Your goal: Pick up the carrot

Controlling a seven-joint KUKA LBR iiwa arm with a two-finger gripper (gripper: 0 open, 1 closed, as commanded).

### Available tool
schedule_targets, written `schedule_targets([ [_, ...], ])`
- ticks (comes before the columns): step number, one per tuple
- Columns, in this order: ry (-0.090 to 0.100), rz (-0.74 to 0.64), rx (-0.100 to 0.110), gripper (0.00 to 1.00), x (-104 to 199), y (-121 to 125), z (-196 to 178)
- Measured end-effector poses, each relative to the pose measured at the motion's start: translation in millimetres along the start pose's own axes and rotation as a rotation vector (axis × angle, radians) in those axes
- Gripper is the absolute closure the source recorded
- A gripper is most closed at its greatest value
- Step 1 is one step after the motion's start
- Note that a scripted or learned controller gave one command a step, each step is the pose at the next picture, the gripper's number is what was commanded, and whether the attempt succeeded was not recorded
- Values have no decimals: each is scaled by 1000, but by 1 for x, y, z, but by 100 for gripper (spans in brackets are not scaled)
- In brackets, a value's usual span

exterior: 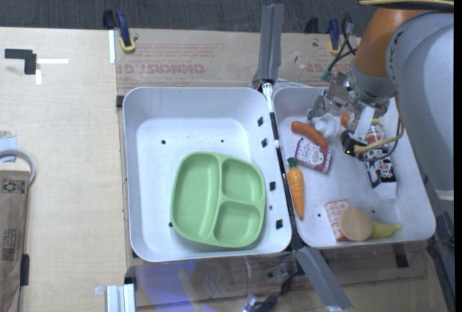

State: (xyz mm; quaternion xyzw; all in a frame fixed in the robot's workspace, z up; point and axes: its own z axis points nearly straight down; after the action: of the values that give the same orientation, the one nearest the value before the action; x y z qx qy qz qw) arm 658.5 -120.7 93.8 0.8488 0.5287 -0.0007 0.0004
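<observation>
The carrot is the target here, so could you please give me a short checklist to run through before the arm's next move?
1. Carrot in view, lying in the right bin by the divider: ok.
2. Top of the carrot uncovered: ok.
3. Gripper above the carrot: not ok, it sits farther back, near the sausage.
4. Gripper fingers ready: cannot tell.
5. Room beside the carrot: not ok on the divider side; the red packet lies close to its leafy end.
6. Green plate out of the way in the left bin: ok.
</observation>
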Motion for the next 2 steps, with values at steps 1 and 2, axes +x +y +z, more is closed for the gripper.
schedule_targets([
  [1,0,210,4,0,-37,-92,3],
  [2,1,294,5,0,-119,-145,3],
])
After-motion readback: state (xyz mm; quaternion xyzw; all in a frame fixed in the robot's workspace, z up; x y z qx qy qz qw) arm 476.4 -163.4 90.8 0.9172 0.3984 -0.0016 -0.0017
